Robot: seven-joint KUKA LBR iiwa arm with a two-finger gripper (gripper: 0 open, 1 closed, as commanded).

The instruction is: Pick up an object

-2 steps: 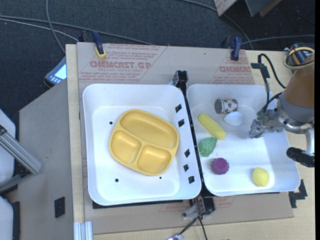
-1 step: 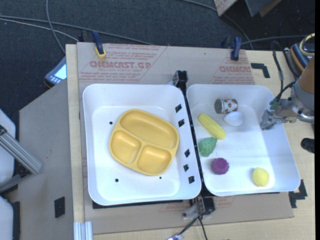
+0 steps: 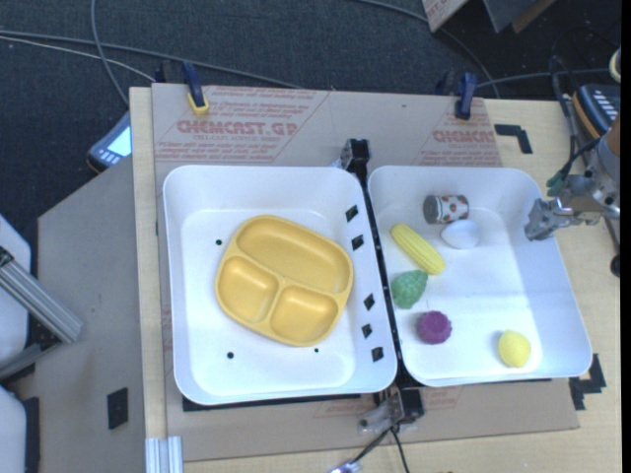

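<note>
The arm enters from the right, and its gripper (image 3: pixel 540 223) hangs over the right bin's (image 3: pixel 552 353) right wall; the jaw state I cannot tell. In this bin lie a corn cob (image 3: pixel 417 248), a purple ball (image 3: pixel 434 327) and a lemon (image 3: pixel 514 348). The left bin (image 3: pixel 187 294) holds a yellow tray (image 3: pixel 284 279).

The robot arm (image 3: pixel 603 170) comes in from the right side. Its grey wrist is bent and points to the left. The claw (image 3: pixel 538 221) sits at the end, low down and small. It is too blurry to see more.
</note>
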